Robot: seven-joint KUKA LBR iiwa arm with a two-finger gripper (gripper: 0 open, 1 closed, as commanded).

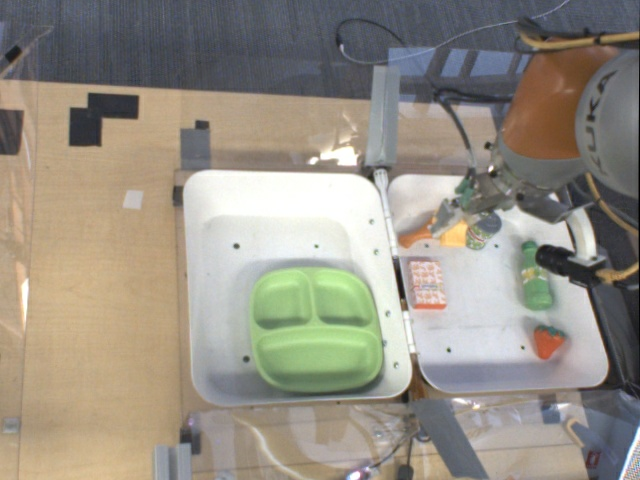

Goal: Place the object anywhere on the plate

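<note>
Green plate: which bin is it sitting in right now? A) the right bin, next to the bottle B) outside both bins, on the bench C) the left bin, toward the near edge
C: the green plate lies in the left bin, toward its near edge, while the bottle is over in the right bin.

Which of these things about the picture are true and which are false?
1. The green three-compartment plate lies in the left white bin. True.
2. The green plastic bottle sits on the plate. False: it lies in the right white bin.
3. The red toy strawberry is in the right bin. True.
4. The pink-patterned box lies in the left bin. False: it is in the right bin, near the divider.
</note>
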